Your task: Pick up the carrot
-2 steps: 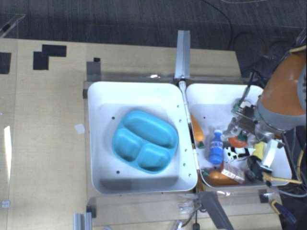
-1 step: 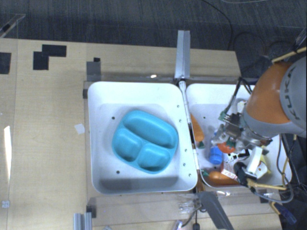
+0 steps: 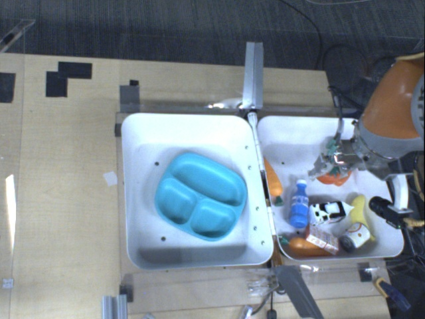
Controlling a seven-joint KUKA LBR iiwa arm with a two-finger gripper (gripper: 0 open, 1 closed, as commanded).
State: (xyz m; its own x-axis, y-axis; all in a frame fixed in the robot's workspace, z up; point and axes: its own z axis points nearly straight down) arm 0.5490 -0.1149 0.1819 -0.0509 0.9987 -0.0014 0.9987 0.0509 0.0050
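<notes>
Orange and smooth, the carrot [image 3: 271,180] lay in the right bin [image 3: 292,133], pressed lengthwise against the wall it shares with the left bin [image 3: 136,178], tapering toward the far end. It looked like moulded toy plastic: probably light, stiff, a little slick, not fragile. Judged best taken across its thicker middle, fingers closing across the narrow width; the wall just beside it would leave little room on that side. Camera view from above: the end effector [image 3: 334,158] hovered near the middle of the right bin, well apart from the carrot, over a small orange-and-green item [image 3: 333,175] I could not identify; whether it was spread or closed could not be told. Near the carrot stood a blue bottle [image 3: 299,208] with a white cap, glossy, cylindrical. Beyond it, a black-and-white cow-patterned piece [image 3: 330,212], a yellow banana-like shape [image 3: 359,211], and another orange object [image 3: 307,246] against the near wall. The left bin carried a turquoise three-compartment tray [image 3: 200,195], matte, rounded. Pale wood-grain table [image 3: 60,198] beneath.
</notes>
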